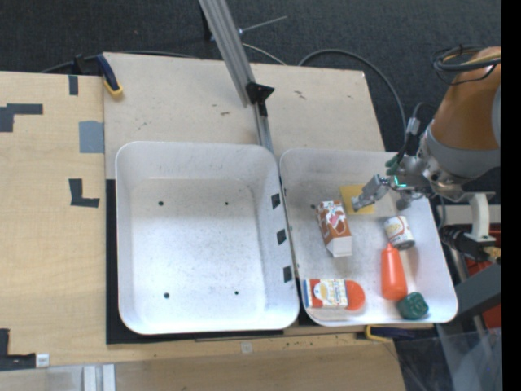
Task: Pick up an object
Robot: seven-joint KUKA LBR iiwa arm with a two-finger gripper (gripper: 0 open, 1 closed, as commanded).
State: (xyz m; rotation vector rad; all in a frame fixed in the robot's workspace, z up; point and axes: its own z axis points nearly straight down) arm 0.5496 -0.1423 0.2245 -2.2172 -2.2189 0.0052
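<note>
Arm reaching into the right bin from the right, its gripper low over the yellow block.

Camera view: the gripper sits at the yellow block's right edge near the bin's upper wall; how far it stands open cannot be told, and nothing is seen held. Just below lie a brown-and-white carton, a small can, an orange bottle, a green object and a red-and-white packet along the near wall. The left bin sits beside it.
</note>
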